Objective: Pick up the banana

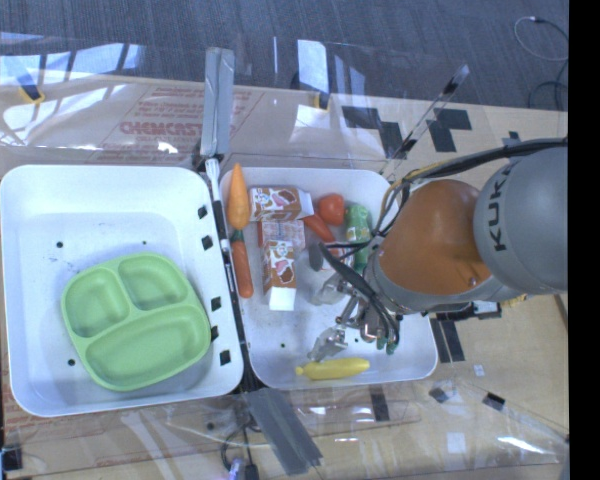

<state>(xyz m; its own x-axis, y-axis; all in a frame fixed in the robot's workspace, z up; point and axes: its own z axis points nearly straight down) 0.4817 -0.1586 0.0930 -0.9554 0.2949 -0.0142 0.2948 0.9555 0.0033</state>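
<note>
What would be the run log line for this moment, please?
gripper: above banana | banana: in right bin, near front wall | not lifted

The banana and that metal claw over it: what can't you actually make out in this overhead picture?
- Gripper, camera view: small and cluttered with cables; whether it touches the banana is unclear.
- Right bin, camera view: its right side lies under the arm.
- Green item beside the tomato, camera view: partly behind cables, too small to name.
- Cartons, camera view: print too blurred to read.
</note>
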